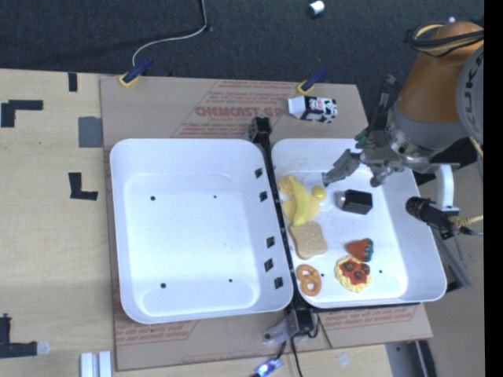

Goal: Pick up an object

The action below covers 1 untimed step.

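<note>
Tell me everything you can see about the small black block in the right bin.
The black block is a small, boxy, matte dark piece, apparently plastic or foam. It lies flat on the floor of the right bin, toward its upper part, apart from the other items: the banana lies to its left, the strawberry below. The gripper hangs just above it; nothing visibly touches it.

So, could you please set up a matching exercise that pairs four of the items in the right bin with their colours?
Things:
1. banana
2. block
3. bread slice
4. pretzel

Colours:
A. black
B. orange-brown
C. yellow
D. pale tan

Pairs: 1-C, 2-A, 3-D, 4-B
</note>
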Motion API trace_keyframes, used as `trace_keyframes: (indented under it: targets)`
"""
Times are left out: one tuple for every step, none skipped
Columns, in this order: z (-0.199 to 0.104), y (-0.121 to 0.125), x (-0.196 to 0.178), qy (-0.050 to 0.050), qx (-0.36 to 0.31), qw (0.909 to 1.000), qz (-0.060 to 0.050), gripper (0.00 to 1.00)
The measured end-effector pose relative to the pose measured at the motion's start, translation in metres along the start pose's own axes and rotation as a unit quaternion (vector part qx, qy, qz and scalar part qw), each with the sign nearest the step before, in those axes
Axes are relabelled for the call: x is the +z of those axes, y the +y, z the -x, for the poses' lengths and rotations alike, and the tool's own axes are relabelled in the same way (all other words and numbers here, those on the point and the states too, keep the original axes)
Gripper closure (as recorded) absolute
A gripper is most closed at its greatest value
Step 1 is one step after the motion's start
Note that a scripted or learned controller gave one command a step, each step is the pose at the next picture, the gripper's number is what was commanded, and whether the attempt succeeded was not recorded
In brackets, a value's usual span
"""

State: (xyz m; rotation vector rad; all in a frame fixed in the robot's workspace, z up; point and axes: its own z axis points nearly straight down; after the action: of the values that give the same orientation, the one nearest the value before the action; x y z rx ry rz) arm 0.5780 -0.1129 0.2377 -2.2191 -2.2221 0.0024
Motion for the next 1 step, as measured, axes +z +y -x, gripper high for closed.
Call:
trace_keyframes:
  targets:
    - [-0.0043, 0.0324, 0.1213, 0.001, -0.001, 1.0, -0.004, 0.0]
